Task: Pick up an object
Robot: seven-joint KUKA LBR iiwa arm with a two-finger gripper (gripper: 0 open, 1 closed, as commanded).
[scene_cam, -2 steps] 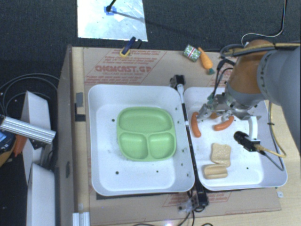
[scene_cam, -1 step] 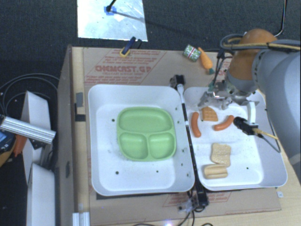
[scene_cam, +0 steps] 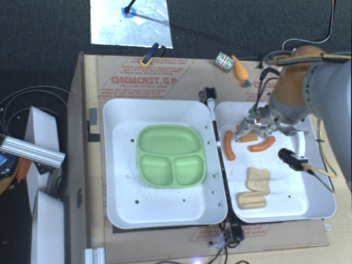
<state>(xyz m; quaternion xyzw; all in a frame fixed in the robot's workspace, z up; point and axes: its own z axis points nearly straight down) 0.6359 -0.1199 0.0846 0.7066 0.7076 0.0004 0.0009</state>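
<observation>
The right bin point(scene_cam: 316, 202) holds several toy foods. An orange sausage point(scene_cam: 228, 146) lies near its left wall, and a second sausage point(scene_cam: 262, 144) lies in the middle. A small orange piece point(scene_cam: 247, 137) sits between them, a tan cracker point(scene_cam: 258, 179) lies lower down, and a pale bun point(scene_cam: 252, 201) rests at the front. My gripper point(scene_cam: 252, 126) hangs low over the bin's back part, just above the small orange piece and close to the second sausage. Nothing is visibly lifted.
The left bin point(scene_cam: 118, 202) bears a green divided plate point(scene_cam: 170, 155). Behind the bins, a toy carrot point(scene_cam: 240, 69) and a green can point(scene_cam: 224, 61) lie on the board. A black part with a cable point(scene_cam: 290, 158) hangs from the arm over the right bin.
</observation>
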